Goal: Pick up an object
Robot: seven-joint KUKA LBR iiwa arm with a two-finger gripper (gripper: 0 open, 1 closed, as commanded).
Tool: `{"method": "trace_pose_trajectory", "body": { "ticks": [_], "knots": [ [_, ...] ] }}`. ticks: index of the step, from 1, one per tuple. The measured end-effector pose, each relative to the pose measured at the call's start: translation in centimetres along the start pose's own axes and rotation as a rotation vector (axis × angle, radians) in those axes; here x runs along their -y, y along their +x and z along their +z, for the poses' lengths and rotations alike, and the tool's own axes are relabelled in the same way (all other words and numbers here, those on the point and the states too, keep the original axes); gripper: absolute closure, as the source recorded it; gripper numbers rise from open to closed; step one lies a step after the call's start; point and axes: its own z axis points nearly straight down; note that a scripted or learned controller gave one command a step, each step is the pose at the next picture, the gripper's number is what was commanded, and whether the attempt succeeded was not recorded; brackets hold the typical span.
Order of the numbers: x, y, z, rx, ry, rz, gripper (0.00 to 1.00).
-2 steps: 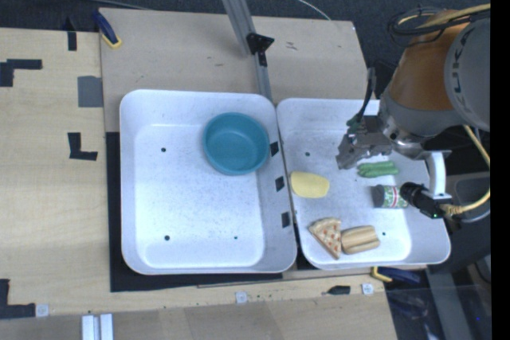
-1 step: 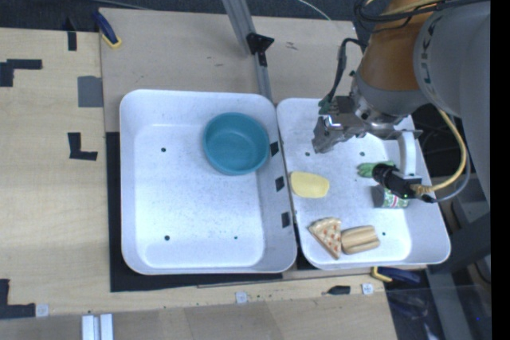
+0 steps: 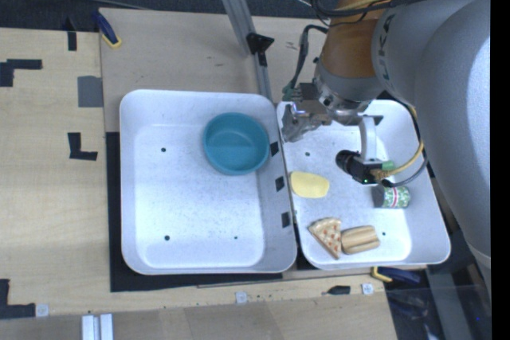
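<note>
White plastic bins sit side by side on a wooden bench. A teal bowl [image 3: 236,142] rests in the left bin [image 3: 151,203], near its upper right corner. Right of the bowl, across the divide, the grey arm's gripper [image 3: 299,122] hangs over the right bin's [image 3: 426,239] upper left corner; whether it is open or closed cannot be told. Below the gripper lies a yellow lemon-like piece [image 3: 309,185]. Further below sit a pizza slice [image 3: 326,236] touching a bread roll [image 3: 358,239]. A small green can [image 3: 394,197] lies right of the lemon piece.
</note>
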Motion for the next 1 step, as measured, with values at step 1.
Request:
{"method": "trace_pose_trajectory", "body": {
  "ticks": [1],
  "knots": [
    [-1.96,4.90,-1.62,0.000,-0.002,0.000,1.00]
  ]
}}
